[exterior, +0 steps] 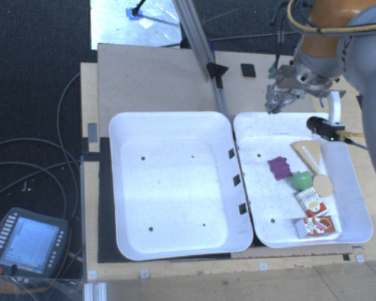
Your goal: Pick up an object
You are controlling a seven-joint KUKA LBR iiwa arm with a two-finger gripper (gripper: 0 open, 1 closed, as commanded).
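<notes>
Overhead slanted view of the bench. The grey arm (pixel 357 36), with its orange band (pixel 338 8), enters from the right, and the pincer (pixel 274 104) hangs at the far rim of the right bin (pixel 363 227), near that bin's far left corner. Nothing is seen between its tips, and whether it is wide or narrow cannot be told at this size.

All loose objects lie in the right bin, on the near right side of the pincer. Closest to the pincer is a purple piece (pixel 279 167), lying flat and apart from the walls. Just right of that piece is a green rounded object (pixel 301 180), which touches a tan round object (pixel 323 185). Farther from the viewer than these, and right of the pincer, lies a tan wedge (pixel 308 154) with its point toward the near side. Farthest from the pincer, toward the near right corner, lie a small white and orange packet (pixel 309 199) and, just nearer the viewer, a red and white carton (pixel 316 225), the two close together.

The left bin (pixel 122 231) lies to the near left of the pincer, its edge touching the right bin. A handheld control pendant (pixel 24 243) rests on the floor, well apart to the far left.
</notes>
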